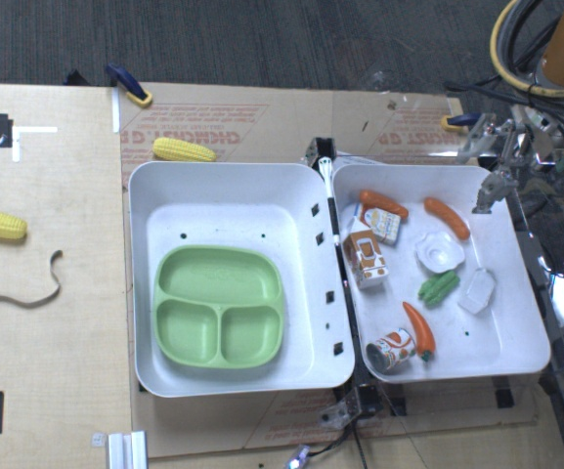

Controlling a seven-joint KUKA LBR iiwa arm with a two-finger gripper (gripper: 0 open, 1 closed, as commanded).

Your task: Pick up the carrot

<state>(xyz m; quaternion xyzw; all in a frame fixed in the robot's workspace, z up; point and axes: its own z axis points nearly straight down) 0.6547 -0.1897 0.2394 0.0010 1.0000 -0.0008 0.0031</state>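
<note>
A: Judging from the camera view, nothing is picked yet; the end effector (492, 179) hangs at the right bin's (516, 360) far right corner, its grip state impossible to tell.

B: And the carrot (419, 327)?

A: Well below-left of it, lying orange, tapered, beside a can (391, 351).

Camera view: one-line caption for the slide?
Gripper poised over the right bin's far-right corner; carrot lies untouched near the front beside a can; green tray in left bin.
</note>
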